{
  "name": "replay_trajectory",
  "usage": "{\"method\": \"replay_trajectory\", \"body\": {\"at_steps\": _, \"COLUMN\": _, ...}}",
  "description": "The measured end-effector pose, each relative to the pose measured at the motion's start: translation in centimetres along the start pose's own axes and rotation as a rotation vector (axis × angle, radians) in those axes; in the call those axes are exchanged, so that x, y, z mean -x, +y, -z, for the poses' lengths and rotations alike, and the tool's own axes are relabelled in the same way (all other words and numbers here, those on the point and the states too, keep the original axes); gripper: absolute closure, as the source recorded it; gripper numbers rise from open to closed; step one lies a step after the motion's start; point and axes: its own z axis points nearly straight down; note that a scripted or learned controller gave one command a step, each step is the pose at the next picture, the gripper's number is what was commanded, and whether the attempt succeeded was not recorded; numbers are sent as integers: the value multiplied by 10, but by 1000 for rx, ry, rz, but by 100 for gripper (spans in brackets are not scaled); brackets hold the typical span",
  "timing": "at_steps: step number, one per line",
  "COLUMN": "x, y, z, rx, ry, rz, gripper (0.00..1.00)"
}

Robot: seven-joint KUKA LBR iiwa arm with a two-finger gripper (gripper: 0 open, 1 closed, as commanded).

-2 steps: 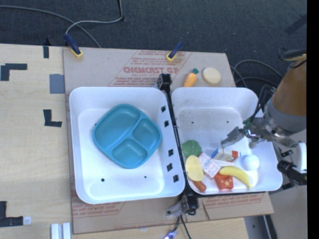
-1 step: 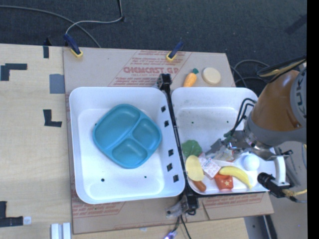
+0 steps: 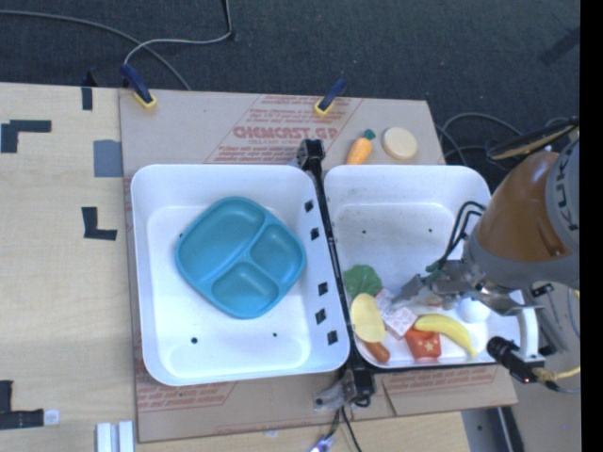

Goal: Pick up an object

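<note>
A blue divided plate [image 3: 242, 256] lies in the left bin [image 3: 151, 281]. In the right bin [image 3: 405, 186], toy food clusters at the near edge: green leaf [image 3: 363, 279], yellow piece [image 3: 367, 318], banana [image 3: 448, 331]. The gripper [image 3: 415, 290] hovers above them; I cannot tell its fingers' state.

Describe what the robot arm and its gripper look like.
The arm is bulky and rounded, grey with a broad orange band above the wrist and part of a dark letter at the frame's right edge. A thin black cable loops beside it. The gripper is slim, dark grey metal.
</note>
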Motion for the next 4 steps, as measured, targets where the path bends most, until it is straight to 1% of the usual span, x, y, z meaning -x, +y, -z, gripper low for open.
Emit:
{"method": "replay_trajectory", "body": {"at_steps": 1, "x": 46, "y": 39, "z": 104, "rx": 5, "ry": -4, "rz": 0, "gripper": 0}}
{"method": "replay_trajectory", "body": {"at_steps": 2, "x": -29, "y": 73, "z": 4, "rx": -1, "ry": 1, "rz": 2, "gripper": 0}}
{"method": "replay_trajectory", "body": {"at_steps": 3, "x": -46, "y": 52, "z": -40, "rx": 7, "ry": -3, "rz": 0, "gripper": 0}}
{"method": "replay_trajectory", "body": {"at_steps": 4, "x": -21, "y": 76, "z": -40, "rx": 8, "ry": 1, "rz": 2, "gripper": 0}}
